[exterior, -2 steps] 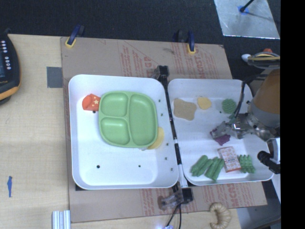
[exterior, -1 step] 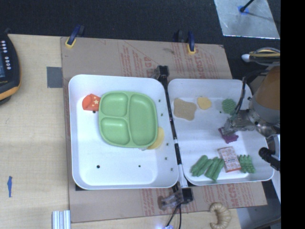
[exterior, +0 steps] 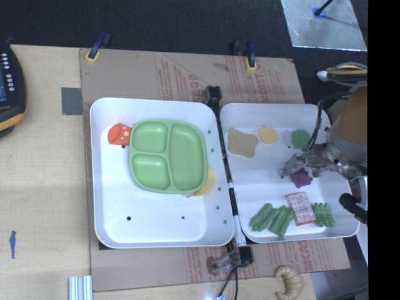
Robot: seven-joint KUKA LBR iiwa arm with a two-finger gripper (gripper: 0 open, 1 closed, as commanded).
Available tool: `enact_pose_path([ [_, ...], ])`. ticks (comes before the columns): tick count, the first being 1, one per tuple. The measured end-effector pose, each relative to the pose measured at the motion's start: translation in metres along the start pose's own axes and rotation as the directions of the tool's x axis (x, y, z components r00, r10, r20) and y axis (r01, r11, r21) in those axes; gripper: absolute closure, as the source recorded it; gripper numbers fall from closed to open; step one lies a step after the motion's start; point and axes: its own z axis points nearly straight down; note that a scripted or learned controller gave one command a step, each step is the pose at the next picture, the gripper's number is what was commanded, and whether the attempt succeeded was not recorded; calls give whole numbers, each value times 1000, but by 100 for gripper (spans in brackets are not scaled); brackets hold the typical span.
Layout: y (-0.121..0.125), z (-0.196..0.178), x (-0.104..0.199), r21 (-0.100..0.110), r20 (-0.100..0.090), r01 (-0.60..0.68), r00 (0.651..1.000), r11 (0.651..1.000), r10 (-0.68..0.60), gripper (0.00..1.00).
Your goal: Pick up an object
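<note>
My gripper (exterior: 299, 166) hangs over the right bin (exterior: 250, 114), near its right side. Just below it lies a small purple piece (exterior: 302, 179), partly covered by the gripper. A green bumpy piece (exterior: 300, 138) sits just above the gripper. Further left in this bin lie a tan flat piece (exterior: 242, 143) and a small yellow round piece (exterior: 267, 134). Along the front of the bin are green bean pods (exterior: 272, 219), a red-and-white packet (exterior: 300, 208) and another green piece (exterior: 323, 214).
The left bin (exterior: 106, 217) holds a green divided plate (exterior: 169, 156), a red piece with a star (exterior: 119, 134) at its left and a yellow piece (exterior: 207, 181) peeking from under its right edge. A black-and-orange handset (exterior: 9, 86) lies far left. A tan curled item (exterior: 289, 281) lies on the bench in front.
</note>
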Motion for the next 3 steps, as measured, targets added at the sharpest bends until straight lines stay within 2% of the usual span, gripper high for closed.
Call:
enact_pose_path([
  [1,0,-11,-1,0,1,1,1000,1000,-1,100],
  [2,0,-10,-1,1,1,2,1000,1000,-2,0],
  [3,0,-21,-2,0,3,3,1000,1000,-3,100],
])
